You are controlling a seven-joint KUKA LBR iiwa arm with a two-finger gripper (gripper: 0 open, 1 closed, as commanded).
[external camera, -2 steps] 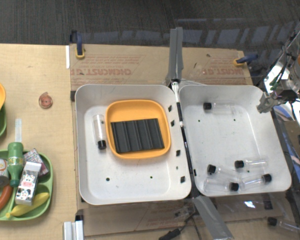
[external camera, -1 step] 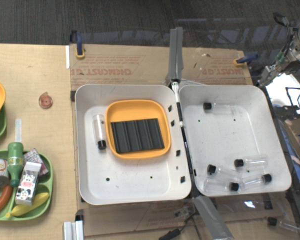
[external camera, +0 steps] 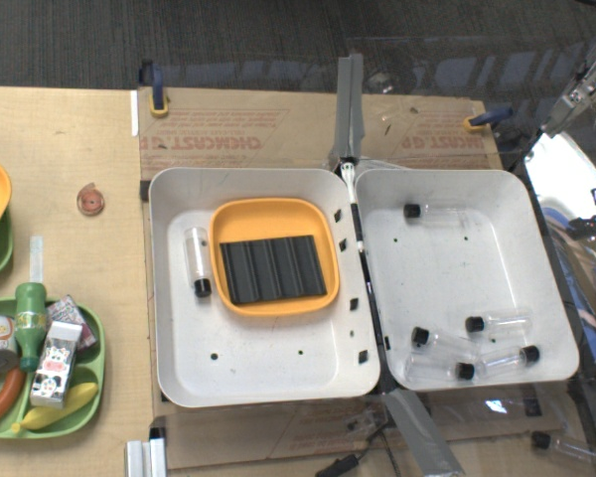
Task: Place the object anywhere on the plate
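Vials nearest me: four black-capped clear vials (external camera: 497,322) lie clustered by the right bin's (external camera: 447,266) front right corner, close together, some perhaps touching.
Pincer: its state I cannot tell from this picture, and I see nothing carried.
Task's thing: I take it to be one of the vials. A fifth (external camera: 427,210) lies alone near the right bin's back edge. A sixth (external camera: 196,256) lies in the left bin (external camera: 248,376), just beside the plate's left rim.
Plate: orange plate (external camera: 273,219) toward the back of the left bin, with a dark ribbed block (external camera: 273,269) covering most of its floor.
Risk, grasp: I judge the round, clear vials likely to roll or slip. A try at the cluster could nudge neighbours or close on two.
Risk, placing: little bare plate is left, so a vial set on the ribbed block or the sloping rim may roll off into the bin.
Count: six vials by their caps, five right and one left; one plate; one block; two bins.
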